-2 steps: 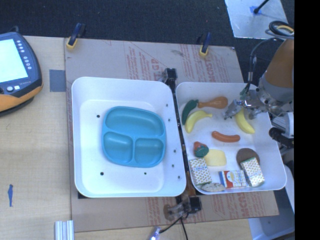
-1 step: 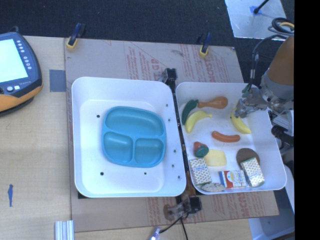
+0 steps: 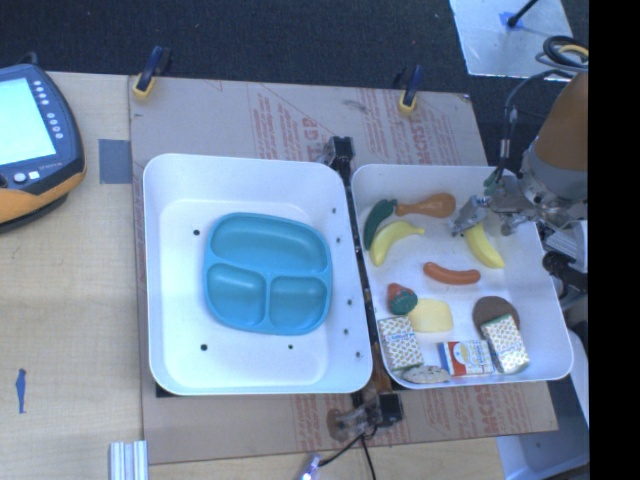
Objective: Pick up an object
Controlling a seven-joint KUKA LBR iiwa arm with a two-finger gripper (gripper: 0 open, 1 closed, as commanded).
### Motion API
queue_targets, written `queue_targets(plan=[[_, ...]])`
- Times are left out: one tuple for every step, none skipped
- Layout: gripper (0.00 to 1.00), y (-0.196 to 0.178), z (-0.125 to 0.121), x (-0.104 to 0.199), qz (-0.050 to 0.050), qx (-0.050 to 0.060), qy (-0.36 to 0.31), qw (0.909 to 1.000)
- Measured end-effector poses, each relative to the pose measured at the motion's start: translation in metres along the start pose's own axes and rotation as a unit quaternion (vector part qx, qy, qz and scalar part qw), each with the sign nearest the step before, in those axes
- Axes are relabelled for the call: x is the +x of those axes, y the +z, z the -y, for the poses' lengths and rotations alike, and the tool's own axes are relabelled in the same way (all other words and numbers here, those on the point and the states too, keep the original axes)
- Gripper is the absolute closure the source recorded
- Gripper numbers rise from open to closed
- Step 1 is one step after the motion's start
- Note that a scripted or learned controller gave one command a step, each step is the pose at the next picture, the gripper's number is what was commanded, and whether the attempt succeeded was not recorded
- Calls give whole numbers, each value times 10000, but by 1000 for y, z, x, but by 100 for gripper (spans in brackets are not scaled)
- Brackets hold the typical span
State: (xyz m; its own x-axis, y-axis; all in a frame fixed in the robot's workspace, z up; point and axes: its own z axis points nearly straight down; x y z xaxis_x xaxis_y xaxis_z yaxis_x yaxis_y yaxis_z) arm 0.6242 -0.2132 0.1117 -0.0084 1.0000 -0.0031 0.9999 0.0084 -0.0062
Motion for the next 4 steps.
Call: queue_targets(plan=[[100,-11,0,-1,7,-4,-8,10000],[0,-10,0,-1,8,-2,-10,10000],[0,20,-5,1,-12,0,9,10000],[100,9,-5,1,-9,6,-3,10000]])
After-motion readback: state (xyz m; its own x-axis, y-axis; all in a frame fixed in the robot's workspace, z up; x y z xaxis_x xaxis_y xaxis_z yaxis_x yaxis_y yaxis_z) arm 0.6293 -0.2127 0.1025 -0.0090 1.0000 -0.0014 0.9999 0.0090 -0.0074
